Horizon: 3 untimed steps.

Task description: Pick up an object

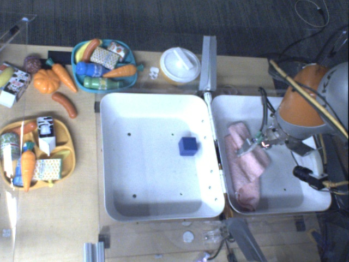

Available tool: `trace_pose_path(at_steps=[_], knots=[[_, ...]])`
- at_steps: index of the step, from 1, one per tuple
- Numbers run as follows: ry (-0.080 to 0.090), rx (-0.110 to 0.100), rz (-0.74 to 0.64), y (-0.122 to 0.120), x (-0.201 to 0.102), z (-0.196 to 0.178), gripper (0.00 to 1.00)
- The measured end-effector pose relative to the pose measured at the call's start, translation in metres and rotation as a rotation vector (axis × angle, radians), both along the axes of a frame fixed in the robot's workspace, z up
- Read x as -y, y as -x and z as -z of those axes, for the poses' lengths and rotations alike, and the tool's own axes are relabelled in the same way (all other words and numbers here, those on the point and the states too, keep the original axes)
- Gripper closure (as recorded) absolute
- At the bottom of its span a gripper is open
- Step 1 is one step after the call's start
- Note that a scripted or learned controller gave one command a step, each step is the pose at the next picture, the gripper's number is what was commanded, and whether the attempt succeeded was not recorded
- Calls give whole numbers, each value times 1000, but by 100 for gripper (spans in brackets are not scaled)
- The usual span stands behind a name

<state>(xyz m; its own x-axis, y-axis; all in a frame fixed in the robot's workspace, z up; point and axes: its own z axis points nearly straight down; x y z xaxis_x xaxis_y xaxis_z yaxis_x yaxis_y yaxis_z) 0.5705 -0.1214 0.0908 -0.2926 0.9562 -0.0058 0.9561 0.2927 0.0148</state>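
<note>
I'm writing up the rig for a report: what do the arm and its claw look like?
The arm is grey and rounded, with a broad orange band above the wrist. The claw is small, thin and metallic grey. Black cables loop beside the arm.

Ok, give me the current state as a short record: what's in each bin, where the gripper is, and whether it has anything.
left bin: one blue cube, near the middle, lying free
right bin: pink cloth, stretched along the left side
gripper: low over the cloth's upper part, at or touching it
grasp: cannot tell; nothing visibly lifted
arm: reaching in from the right
outside bins: toy food on two plates, white lidded container
</note>
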Motion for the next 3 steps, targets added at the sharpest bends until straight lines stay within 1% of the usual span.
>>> trace_pose_path(at_steps=[1, 2, 3], knots=[[0, 1, -49, -39, -25, 0, 0], [1, -3, -86, -65, -30, 1, 0], [1, -2, -114, -11, -20, 0, 0]])
